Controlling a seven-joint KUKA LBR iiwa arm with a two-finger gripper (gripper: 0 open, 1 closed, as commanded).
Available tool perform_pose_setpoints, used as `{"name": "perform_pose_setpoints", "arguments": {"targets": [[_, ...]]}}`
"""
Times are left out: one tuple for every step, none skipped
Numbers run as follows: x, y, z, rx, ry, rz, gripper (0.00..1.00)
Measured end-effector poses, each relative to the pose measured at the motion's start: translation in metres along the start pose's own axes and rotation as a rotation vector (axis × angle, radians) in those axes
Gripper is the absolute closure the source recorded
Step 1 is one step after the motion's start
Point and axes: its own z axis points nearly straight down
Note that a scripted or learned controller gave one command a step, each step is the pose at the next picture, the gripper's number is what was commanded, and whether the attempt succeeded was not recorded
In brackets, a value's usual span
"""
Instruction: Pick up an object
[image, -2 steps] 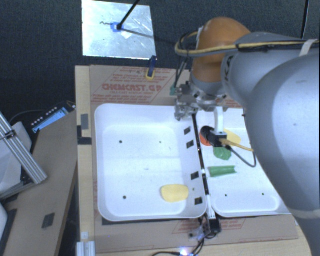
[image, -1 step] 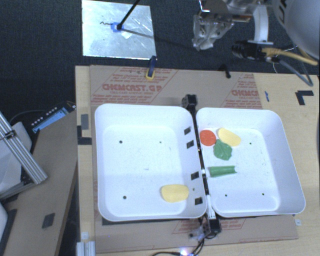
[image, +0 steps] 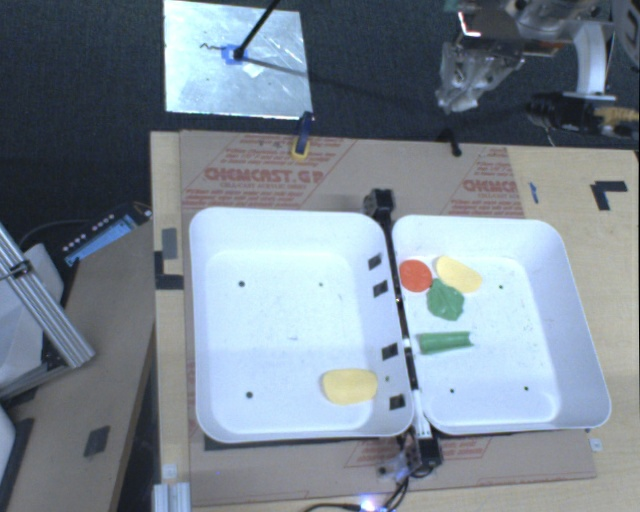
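Observation:
My gripper (image: 462, 92) hangs high at the top right of the camera view, well behind the right bin (image: 570, 300) and above the dark floor. The right bin holds a red round piece (image: 415, 274), a yellow piece (image: 458, 273), a dark green leafy piece (image: 446, 300) and a green elongated piece (image: 443, 342), clustered near its left wall. A yellow piece (image: 349, 385) lies near the front right corner of the left bin (image: 215, 300). Nothing is seen between the gripper's tips.
The two bins stand on a brown cardboard sheet (image: 260, 170) with red lettering. A shiny metal plate (image: 235, 60) lies at the back left. A black divider with clips (image: 392, 300) runs between the bins. A metal frame (image: 40, 320) stands at the left.

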Motion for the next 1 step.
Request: {"name": "perform_pose_setpoints", "arguments": {"targets": [[-0.0548,0.0148,-0.0300,-0.004,0.000,0.000,1.00]]}}
